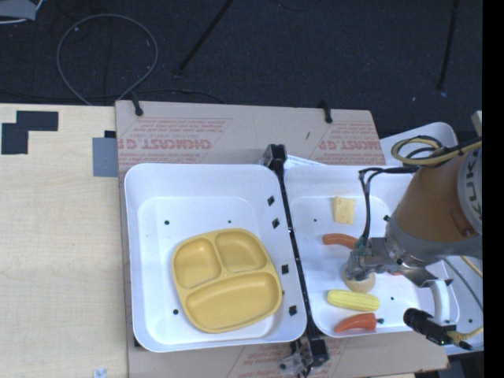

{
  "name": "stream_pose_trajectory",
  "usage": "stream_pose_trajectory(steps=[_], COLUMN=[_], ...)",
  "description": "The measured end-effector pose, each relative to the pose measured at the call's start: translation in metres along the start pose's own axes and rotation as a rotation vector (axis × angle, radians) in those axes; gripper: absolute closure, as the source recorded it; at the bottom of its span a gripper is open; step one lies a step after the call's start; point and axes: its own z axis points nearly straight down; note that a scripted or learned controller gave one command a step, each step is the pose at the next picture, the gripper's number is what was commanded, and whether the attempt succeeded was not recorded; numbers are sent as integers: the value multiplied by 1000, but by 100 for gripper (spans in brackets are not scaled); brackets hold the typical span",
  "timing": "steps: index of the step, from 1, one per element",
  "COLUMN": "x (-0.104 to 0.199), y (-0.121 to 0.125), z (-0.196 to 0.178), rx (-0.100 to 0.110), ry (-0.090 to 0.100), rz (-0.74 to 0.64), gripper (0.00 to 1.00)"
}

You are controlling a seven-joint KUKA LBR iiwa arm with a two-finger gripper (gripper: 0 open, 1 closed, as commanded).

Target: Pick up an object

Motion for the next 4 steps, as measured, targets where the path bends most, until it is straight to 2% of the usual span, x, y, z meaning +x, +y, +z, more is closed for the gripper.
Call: stream_pose_trajectory(steps=[1, 3, 4], x=[3, 8, 54], y=[-2, -10, 18], z=[-62, -160, -139], rx=[-9, -8, -3], ry=[-2, -3, -1], rz=[-7, -7, -9], gripper=[100, 100, 100])
